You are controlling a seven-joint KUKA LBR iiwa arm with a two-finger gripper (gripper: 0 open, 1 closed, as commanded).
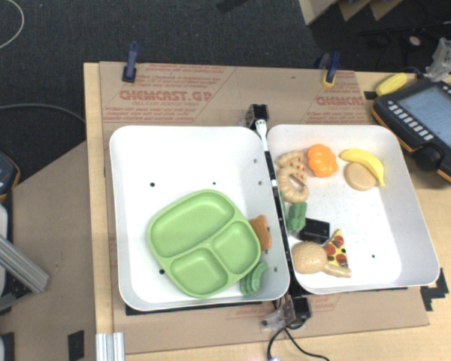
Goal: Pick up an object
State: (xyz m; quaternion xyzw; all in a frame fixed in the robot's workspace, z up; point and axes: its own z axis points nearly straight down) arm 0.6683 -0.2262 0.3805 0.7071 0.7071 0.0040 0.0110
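Toward the right bin's (406,201) far side lies a banana (363,161), long axis slanting from upper left to lower right, resting against a tan disc (358,177); the gripper's state cannot be told

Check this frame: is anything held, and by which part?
Nothing is seen held. The banana, orange and pizza slice lie loose in the right bin; the green tray lies in the left bin.

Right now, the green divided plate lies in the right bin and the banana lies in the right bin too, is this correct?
Not quite. The camera view shows the green divided plate in the left bin, not the right one. The banana does lie in the right bin.
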